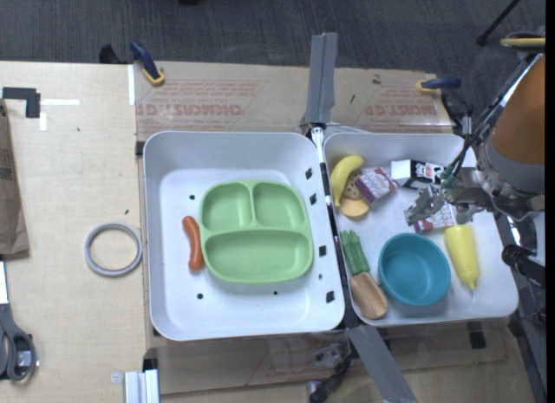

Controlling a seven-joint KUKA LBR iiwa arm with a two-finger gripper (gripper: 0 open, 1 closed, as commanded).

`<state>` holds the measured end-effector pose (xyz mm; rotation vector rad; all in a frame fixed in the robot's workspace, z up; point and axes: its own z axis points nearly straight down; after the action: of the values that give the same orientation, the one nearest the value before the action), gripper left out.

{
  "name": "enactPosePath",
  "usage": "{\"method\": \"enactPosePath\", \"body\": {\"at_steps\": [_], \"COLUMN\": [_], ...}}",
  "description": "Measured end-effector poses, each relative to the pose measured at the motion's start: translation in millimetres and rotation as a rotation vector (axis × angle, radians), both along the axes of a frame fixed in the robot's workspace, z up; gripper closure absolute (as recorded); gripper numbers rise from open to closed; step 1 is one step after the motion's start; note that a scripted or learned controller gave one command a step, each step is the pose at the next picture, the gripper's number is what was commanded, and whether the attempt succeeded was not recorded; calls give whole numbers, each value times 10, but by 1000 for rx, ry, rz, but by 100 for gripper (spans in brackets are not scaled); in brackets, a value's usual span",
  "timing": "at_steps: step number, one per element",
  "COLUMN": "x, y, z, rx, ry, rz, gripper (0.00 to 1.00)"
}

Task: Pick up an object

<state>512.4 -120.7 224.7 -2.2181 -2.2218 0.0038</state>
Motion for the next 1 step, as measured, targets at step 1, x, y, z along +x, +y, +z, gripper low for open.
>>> {"method": "enactPosePath", "body": {"at_steps": [1], "x": [-209], "y": [42], "z": [-1097], "rx": [0], "ry": [-4], "rz": [121], "gripper": [0]}}
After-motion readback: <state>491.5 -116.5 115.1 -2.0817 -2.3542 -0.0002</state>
